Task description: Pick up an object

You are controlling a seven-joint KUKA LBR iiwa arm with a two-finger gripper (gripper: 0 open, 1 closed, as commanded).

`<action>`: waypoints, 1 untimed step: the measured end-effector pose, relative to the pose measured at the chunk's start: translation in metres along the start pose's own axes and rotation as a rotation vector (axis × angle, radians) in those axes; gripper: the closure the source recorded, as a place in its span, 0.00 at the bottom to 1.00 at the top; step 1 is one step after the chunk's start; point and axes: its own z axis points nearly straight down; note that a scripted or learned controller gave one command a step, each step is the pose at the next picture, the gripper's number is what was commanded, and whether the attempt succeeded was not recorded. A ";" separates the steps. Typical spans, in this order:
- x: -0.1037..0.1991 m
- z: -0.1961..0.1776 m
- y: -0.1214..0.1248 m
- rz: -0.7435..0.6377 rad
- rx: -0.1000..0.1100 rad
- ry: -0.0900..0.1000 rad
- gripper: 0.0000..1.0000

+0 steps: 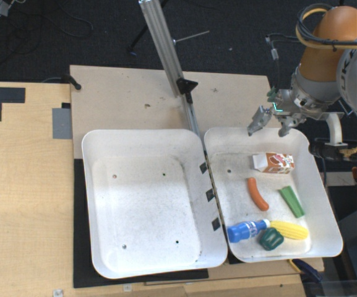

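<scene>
White bins: two shallow bins side by side on the bench – the left bin (104, 147) has nothing in it that I can see, the right bin (227, 144) carries all the objects.
Arm: grey arm with an orange band (338, 26), reaching in from the right side of the view.
Gripper: the gripper (271, 124) hangs over the far edge of the right bin, near its far right corner; the two fingers stand apart, and nothing is between them.
Nearest object: a small white and red carton (274, 163) lies on its side near the far right corner of the right bin, just below the gripper in the view.
Middle of the bin: an orange sausage-like toy (258, 193), and a green stick (292, 202) close to the right wall.
Near edge of the bin: a blue bottle (247, 230), a dark green cap-like piece (271, 239) and a yellow corn cob (289, 230), all crowded together and touching.
Stage, as I judge it: no object is picked yet; the carton seems the easiest target.
Risk: the carton lies near the right wall – a finger may strike the wall or rim, or push the carton away instead of closing on it.
Second risk: in the crowded group at the near edge, the fingers could catch two things, or the round bottle could roll out.
</scene>
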 end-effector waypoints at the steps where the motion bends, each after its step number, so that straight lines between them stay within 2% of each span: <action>1: 0.000 -0.003 0.001 -0.003 -0.005 -0.002 0.00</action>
